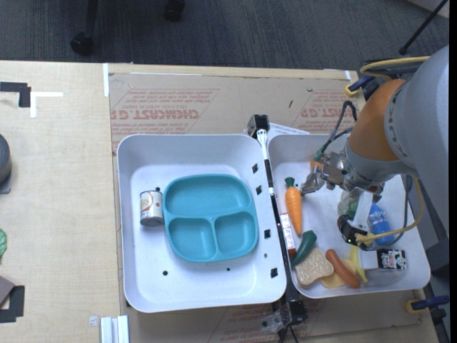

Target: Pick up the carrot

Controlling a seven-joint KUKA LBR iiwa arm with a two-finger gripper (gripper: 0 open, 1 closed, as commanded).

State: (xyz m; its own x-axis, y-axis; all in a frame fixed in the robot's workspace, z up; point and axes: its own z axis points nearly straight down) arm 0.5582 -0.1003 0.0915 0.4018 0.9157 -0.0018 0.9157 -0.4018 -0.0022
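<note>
Carrot (293,204) at eight o'clock just beside gripper (315,181), grip state unclear, green pepper (304,246) and bread slice (313,266) at carrot's six o'clock

Bench (50,191) of pale wood, seen from above at a slant. A brown cardboard sheet (186,106) with reversed red lettering lies flat on it and passes beneath both bins. The left bin (136,277), shallow and white, rests on the cardboard well to the left of the jaws. The right bin (418,266) touches it along a shared edge and sits directly under the jaws. Far left of the jaws, black tape marks (18,91) and a strip of white tape (48,95) lie on the bare wood.
</note>
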